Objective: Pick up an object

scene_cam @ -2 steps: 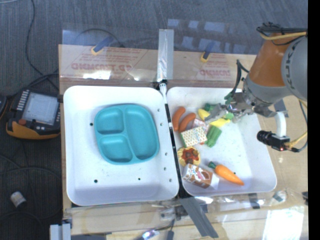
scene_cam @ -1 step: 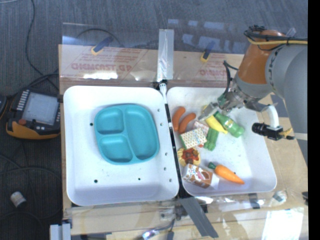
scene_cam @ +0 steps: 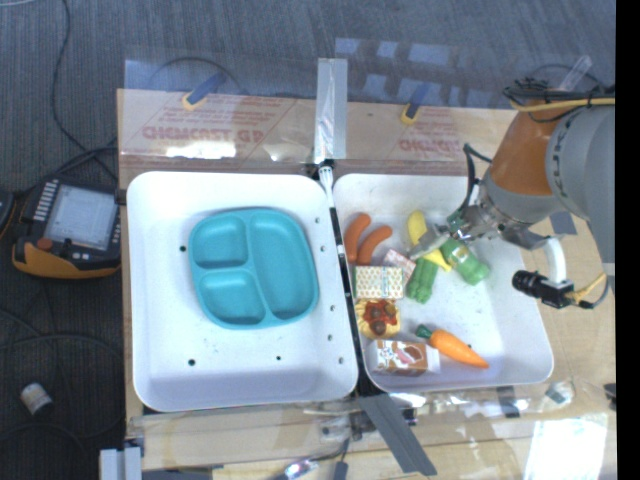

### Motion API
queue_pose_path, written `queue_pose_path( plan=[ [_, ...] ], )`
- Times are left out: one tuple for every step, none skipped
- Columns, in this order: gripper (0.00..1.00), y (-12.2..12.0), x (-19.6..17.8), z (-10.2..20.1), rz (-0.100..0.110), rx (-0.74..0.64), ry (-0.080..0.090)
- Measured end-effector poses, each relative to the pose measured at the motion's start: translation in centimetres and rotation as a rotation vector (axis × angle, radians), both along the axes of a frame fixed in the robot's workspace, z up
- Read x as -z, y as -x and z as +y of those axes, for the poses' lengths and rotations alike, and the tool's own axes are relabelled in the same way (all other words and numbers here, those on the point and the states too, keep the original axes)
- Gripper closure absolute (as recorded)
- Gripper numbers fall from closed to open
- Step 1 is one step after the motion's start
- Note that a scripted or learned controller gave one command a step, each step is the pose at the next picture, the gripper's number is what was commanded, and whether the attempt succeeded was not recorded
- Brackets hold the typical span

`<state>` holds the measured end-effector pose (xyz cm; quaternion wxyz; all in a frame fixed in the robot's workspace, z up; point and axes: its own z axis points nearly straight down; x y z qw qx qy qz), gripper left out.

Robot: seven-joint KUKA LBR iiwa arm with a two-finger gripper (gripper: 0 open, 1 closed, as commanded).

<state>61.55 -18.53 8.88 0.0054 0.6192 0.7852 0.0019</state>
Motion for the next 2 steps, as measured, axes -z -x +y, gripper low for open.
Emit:
queue_pose_path(
  plan=[
    [1.0, 0.0, -0.6, 0.2, 0.005, -0.002, -0.004],
    [1.0, -4.0, -14.5, 12.5, 0.019, -0.028, -0.003]
  ],
)
